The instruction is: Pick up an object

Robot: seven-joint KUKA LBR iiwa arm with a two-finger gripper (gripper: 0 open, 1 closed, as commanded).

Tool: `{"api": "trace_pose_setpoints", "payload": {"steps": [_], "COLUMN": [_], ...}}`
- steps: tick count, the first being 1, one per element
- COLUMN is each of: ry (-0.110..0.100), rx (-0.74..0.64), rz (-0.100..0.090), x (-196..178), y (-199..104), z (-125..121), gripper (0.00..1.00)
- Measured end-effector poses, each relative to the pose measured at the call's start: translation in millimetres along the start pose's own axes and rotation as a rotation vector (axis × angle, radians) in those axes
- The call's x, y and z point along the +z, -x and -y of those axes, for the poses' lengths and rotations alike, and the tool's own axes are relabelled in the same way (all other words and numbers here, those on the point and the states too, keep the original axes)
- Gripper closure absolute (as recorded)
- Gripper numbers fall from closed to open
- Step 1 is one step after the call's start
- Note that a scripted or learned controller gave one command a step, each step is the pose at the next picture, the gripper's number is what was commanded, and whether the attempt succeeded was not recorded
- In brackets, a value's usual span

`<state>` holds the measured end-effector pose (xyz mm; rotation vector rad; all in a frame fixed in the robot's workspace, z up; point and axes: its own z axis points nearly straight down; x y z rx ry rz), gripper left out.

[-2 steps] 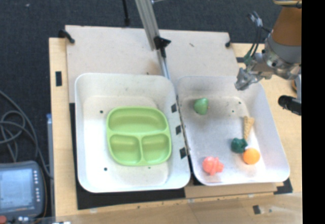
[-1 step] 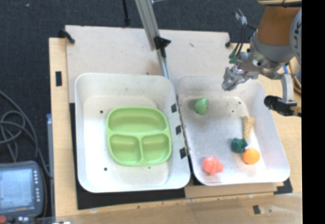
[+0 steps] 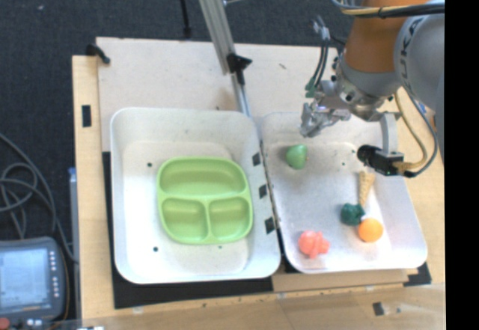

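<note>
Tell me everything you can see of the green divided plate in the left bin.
The green plate is pale lime, looks like plastic, and is a rounded rectangle with a raised rim. It has three compartments: one long one at the far side, two smaller ones nearer the camera. It lies flat, right way up, near the middle of the left bin. Only the bin floor touches it.

Two bins (image 3: 135, 171), one tray (image 3: 203, 199), five toys (image 3: 296, 156)

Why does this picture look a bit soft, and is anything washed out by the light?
In the camera view the lighting is even and flat, with only faint shadows under the green tray and the small toys; the white bins look bright but keep their speckle, so little is blown out; the whole frame is slightly soft and grainy, and the gripper is blurrier than the green object just below it.
</note>
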<state>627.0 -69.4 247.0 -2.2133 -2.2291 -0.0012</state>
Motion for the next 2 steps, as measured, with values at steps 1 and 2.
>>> {"api": "trace_pose_setpoints", "payload": {"steps": [1,2], "ry": [0.002,-0.002], "rx": [-0.001,-0.001], "rz": [-0.001,-0.001], "x": [-10,0], "y": [-53,-111], "z": [2,3], "gripper": [1.0,1.0]}}
